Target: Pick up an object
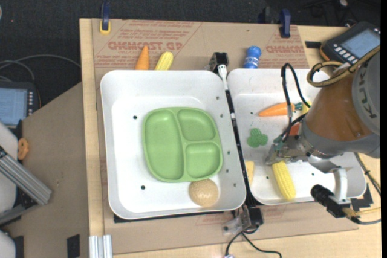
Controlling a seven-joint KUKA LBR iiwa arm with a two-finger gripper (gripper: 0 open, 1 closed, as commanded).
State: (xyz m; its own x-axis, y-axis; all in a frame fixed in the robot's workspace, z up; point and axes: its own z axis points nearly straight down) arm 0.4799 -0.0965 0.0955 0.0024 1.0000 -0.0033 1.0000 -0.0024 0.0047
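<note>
In the right bin (pixel 242 103) lie a yellow corn cob (pixel 283 180) near the front, a green broccoli piece (pixel 257 138) toward the left, and an orange carrot (pixel 276 109) farther back. My gripper (pixel 279 151) hangs low over the bin, just above the back end of the corn cob and right of the broccoli. The arm's grey and orange wrist covers the gripper's upper part. A thin yellow piece (pixel 250 171) lies against the bin's left wall.
The left bin (pixel 121 148) holds a green divided plate (pixel 181 143) and a tan bread roll (pixel 204 191). Behind the bins on the cardboard lie a carrot (pixel 141 58), a yellow piece (pixel 164 60) and a blue bottle (pixel 252 57). A handheld pendant (pixel 351 45) sits at the right.
</note>
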